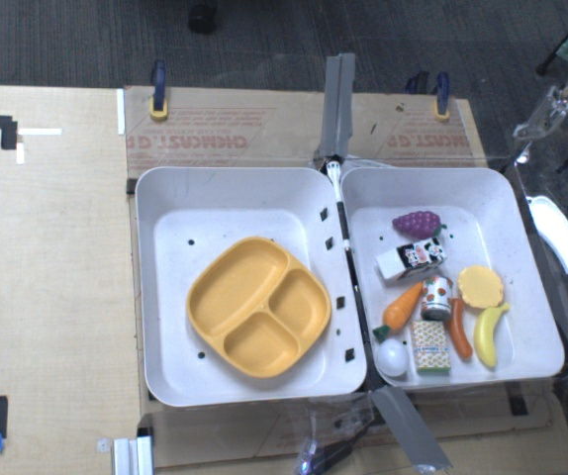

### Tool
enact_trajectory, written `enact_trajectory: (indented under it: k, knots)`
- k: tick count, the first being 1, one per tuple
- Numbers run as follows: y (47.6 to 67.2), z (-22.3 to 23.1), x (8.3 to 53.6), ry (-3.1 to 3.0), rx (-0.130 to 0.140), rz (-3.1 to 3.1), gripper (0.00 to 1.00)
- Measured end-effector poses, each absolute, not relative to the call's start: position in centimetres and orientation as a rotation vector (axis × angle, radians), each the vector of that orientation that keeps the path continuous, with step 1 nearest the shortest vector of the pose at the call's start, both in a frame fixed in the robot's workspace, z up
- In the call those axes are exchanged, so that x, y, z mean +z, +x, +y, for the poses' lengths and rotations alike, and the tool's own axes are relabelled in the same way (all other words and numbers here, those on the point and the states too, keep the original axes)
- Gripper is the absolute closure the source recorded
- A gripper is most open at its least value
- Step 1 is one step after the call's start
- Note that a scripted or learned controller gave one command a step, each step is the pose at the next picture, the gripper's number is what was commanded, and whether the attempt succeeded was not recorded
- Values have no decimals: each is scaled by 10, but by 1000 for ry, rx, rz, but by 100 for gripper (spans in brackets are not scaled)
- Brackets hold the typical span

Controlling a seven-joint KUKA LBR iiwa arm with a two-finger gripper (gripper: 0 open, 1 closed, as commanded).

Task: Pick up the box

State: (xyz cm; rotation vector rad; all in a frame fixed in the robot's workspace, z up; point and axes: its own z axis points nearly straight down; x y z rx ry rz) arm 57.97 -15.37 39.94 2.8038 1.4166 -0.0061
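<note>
Camera view: the box (412,258) lay in the right bin (521,216), between grapes (416,224) on its far side and a carrot (402,307) on its near side, ungrasped. The hand's state could not be told. Picking remained undone.

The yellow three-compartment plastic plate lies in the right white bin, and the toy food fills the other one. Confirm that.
Not quite: the camera view shows the yellow three-compartment plastic plate in the left white bin. The toy food, such as the yellow banana and the orange carrot, fills the right white bin, the other one.
</note>
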Motion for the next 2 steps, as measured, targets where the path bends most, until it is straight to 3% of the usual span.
enact_trajectory:
  k: [1,2]
  knots:
    - [531,-141,222,2818,-8,1395,0]
    - [478,-185,348,2828,-5,1367,0]
